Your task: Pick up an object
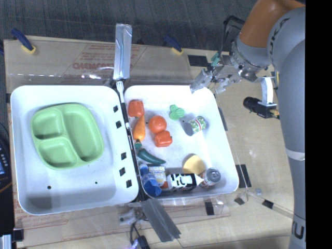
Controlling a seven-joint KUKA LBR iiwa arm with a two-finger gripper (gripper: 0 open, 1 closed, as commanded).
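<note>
Grey arm point(288, 61) with orange band, entering from 3 o'clock and reaching toward 12 o'clock of the right bin. Left bin point(21, 154), white, holding a green tray point(66, 135) with three compartments at its centre. Right bin point(218, 118), white, touching the left bin along the middle divider, holding many small things. Gripper point(206, 83) above the bin's far rim at about 1 o'clock, fingers spread apart, nothing between them.

Inside the right bin, from larger to smaller: black-and-white box point(182, 180) at 6 o'clock, lying flat; blue cup point(151, 184) at 7 o'clock, just beside the box; yellow wedge point(194, 164) at 5 o'clock, touching the box from above; carrot point(139, 128) at 9 o'clock, along the left wall; green can point(196, 124) at 2 o'clock, lying on its side; tomato point(157, 124) near the centre, with a red pepper point(163, 138) just below, touching; orange block point(136, 108) at 10 o'clock, above the carrot; dark green pepper point(150, 157) at 8 o'clock; silver can point(212, 177) at 5 o'clock, near the corner; small green toy point(177, 112) at 12 o'clock, well apart from the gripper.
</note>
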